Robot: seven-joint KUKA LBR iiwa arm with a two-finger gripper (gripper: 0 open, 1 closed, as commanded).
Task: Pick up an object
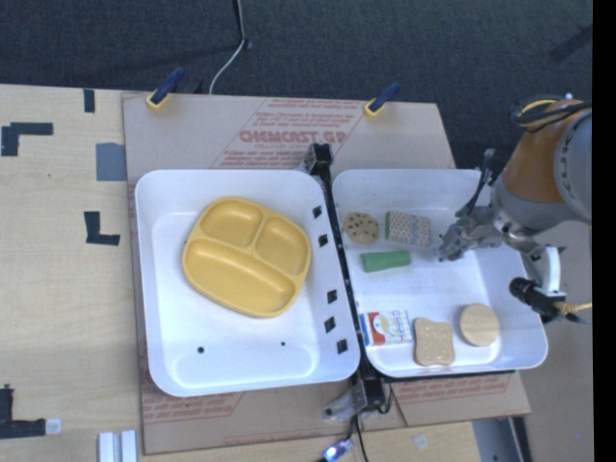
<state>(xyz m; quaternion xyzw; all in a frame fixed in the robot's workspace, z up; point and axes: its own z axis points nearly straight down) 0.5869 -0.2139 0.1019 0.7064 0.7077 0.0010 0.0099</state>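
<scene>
Here, the left shallow white bin (164, 354) is taken up by a yellow divided plastic plate (247, 255). In the right shallow white bin (525, 354) smaller pieces are spread: a green oblong block (386, 260), a speckled patterned square (408, 227), a round brown cookie (361, 225), a red-and-white carton (388, 327), a tan toast slice (434, 342) and a pale round biscuit (478, 324). The gripper (454, 243) is seen low near the patterned square; whether its tips are spread cannot be told. A likely pick is the square or block; the descent should be centred over one piece, clear of its neighbours.
</scene>
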